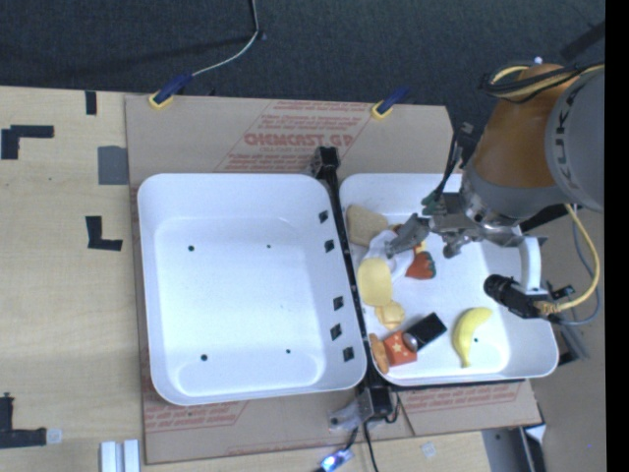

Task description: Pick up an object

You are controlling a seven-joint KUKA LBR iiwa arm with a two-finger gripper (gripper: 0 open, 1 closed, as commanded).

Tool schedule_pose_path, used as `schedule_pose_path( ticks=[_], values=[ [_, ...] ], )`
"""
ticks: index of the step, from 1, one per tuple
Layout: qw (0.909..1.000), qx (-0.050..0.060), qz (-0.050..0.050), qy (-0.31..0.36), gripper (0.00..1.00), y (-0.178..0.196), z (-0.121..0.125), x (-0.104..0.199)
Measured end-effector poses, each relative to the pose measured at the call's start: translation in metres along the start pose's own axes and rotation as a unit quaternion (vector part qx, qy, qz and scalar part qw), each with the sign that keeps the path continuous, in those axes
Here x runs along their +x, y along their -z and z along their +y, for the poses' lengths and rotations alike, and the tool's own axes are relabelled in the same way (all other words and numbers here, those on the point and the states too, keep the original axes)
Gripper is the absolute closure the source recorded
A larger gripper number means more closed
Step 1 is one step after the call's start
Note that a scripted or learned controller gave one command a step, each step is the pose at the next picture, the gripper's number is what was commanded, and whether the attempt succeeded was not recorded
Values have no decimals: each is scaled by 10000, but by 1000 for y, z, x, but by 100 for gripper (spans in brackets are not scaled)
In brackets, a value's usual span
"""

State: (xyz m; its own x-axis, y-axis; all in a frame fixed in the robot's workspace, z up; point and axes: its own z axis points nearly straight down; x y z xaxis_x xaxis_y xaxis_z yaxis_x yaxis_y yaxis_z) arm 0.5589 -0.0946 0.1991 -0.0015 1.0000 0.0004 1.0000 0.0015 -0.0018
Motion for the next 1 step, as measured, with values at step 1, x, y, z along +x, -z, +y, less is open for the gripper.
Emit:
schedule_pose_path(
  ticks=[1],
  values=[
    [10000, 4, -23, -17, 0, -103, 10, -25]
  ],
)
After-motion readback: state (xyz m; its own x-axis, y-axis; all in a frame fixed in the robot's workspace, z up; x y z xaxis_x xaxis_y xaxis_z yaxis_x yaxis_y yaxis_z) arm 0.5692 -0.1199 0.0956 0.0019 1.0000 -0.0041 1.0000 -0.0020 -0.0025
